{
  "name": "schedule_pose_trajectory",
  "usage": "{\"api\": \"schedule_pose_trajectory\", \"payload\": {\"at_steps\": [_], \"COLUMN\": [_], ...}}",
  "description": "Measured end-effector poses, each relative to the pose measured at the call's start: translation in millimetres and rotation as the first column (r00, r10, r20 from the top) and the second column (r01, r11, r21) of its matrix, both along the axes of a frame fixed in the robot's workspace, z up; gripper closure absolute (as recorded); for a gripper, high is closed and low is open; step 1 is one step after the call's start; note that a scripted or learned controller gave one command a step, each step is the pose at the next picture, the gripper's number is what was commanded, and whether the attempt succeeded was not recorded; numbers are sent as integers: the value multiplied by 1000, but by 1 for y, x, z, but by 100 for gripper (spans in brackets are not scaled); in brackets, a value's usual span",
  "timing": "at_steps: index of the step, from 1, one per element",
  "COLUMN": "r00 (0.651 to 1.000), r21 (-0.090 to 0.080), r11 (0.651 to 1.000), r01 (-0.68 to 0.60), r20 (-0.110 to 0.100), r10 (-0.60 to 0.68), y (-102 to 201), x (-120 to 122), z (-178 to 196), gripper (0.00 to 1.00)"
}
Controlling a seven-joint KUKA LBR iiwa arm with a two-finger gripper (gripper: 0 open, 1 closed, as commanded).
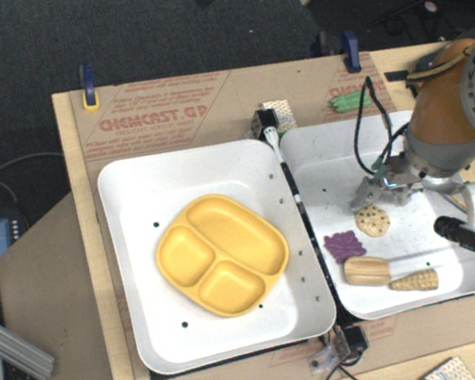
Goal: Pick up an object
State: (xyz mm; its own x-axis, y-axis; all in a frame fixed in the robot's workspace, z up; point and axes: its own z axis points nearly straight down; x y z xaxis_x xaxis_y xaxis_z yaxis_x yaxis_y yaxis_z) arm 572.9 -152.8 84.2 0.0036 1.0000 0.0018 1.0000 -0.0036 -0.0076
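Observation:
The right bin [327,159] holds several toy foods. A round tan cookie [372,222] lies near its middle. Just left of it and nearer the front is a purple grape cluster [344,245]. Near the front wall lie a tan bread roll [367,271] and a waffle cone [415,281]. My gripper [371,197] is low in this bin, its tip just above the cookie's far edge and touching or nearly touching it. The grey and orange arm [446,118] reaches in from the right.
A yellow three-compartment plate [221,253] sits in the middle of the left bin [127,203]. A ridge [294,202] separates the two bins. A green item [347,103] lies on the board behind the right bin. A black cable [363,132] loops above the gripper.

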Motion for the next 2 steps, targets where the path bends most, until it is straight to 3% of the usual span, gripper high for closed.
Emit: {"api": "schedule_pose_trajectory", "payload": {"at_steps": [1,2], "r00": [1000,1000], "r21": [2,-4], "r11": [1000,1000], "r01": [-4,-5], "r20": [2,13], "r10": [4,5], "y": [53,39], "x": [-60,-1], "z": [0,1], "gripper": [0,0]}}
